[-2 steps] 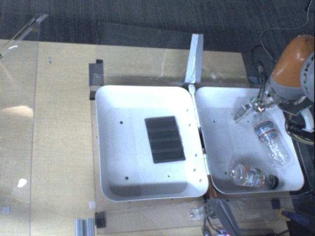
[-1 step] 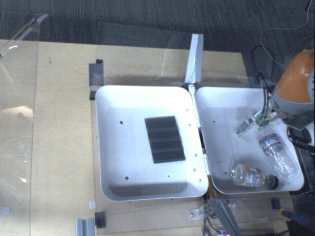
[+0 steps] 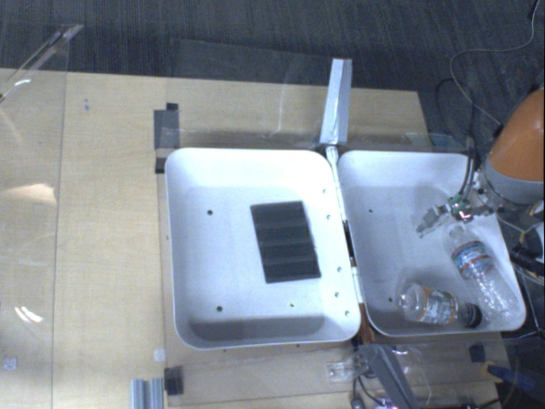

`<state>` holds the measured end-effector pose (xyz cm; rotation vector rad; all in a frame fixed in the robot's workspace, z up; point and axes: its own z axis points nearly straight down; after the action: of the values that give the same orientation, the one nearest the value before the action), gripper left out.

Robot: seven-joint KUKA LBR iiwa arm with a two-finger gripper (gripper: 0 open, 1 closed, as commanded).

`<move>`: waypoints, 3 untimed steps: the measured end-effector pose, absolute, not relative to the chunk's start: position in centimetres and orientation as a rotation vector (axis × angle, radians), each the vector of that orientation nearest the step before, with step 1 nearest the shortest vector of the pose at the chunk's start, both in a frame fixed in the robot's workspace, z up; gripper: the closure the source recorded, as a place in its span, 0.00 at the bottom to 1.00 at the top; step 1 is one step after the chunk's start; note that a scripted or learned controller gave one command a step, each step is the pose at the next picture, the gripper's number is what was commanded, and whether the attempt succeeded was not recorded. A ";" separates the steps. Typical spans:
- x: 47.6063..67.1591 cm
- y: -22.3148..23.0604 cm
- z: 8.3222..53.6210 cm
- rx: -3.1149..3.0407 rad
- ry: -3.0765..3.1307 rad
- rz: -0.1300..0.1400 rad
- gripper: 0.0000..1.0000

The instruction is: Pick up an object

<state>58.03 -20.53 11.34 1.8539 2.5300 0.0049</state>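
Gripper [image 3: 438,214]: hovers in right bin [image 3: 375,186], finger state: you cannot tell | Risk: clear bottles [image 3: 477,267] round, may roll from your pinch.

A pale wooden bench [image 3: 94,228] sits on dark carpet [image 3: 213,7]. A grey metal post [image 3: 335,100] lies on the bench's far side. A black cable [image 3: 477,66] loops right of the post.

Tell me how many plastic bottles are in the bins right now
2, both in the right bin: one bottle lies along its near edge, the other bottle lies by its right wall. The arm may hide more.
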 end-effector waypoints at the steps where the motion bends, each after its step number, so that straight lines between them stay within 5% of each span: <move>1: 58.2 -20.5 8.9 1.688 2.638 0.007 0.00; 3: 57.2 -20.5 8.9 1.699 2.628 0.008 0.00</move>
<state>57.16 -20.48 8.90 1.6990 2.6283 0.0076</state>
